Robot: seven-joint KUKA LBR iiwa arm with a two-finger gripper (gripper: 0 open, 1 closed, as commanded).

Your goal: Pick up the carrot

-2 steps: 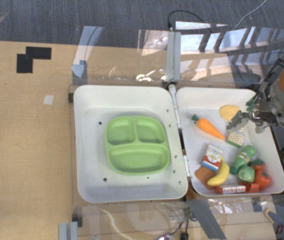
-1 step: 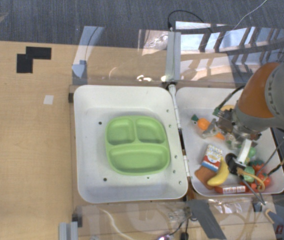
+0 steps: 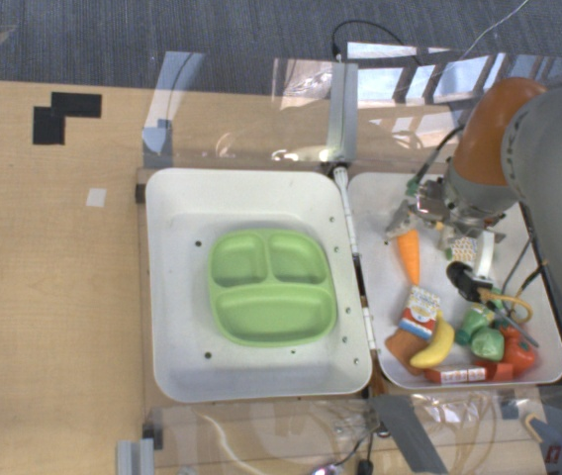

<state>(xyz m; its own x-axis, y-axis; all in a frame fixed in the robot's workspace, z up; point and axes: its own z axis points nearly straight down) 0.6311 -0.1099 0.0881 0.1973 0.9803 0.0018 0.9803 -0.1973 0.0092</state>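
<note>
1. At the near end of the right bin (image 3: 550,359), a heap of toy food fills the 6 o'clock corner. It includes a yellow banana (image 3: 435,344), a flat red packet (image 3: 453,374), a green pepper (image 3: 480,331) and a red fruit (image 3: 512,355).
2. A small white and red carton (image 3: 421,310) leans against the banana's 11 o'clock side, with a brown piece (image 3: 401,345) touching it at 7 o'clock.
3. The carrot (image 3: 410,256) lies just beyond the carton on the bin floor, near the bin's 9 o'clock wall. Its thick end points to 12 o'clock and its tip to 6 o'clock.
4. The gripper (image 3: 420,222) sits at the carrot's 12 o'clock end, right over its thick top. I cannot tell whether the fingers are apart or together, or whether they touch the carrot.
5. The left bin (image 3: 177,265) holds a green divided plate (image 3: 272,287) at its centre.
6. Both bins rest on the wooden table (image 3: 53,295).
</note>
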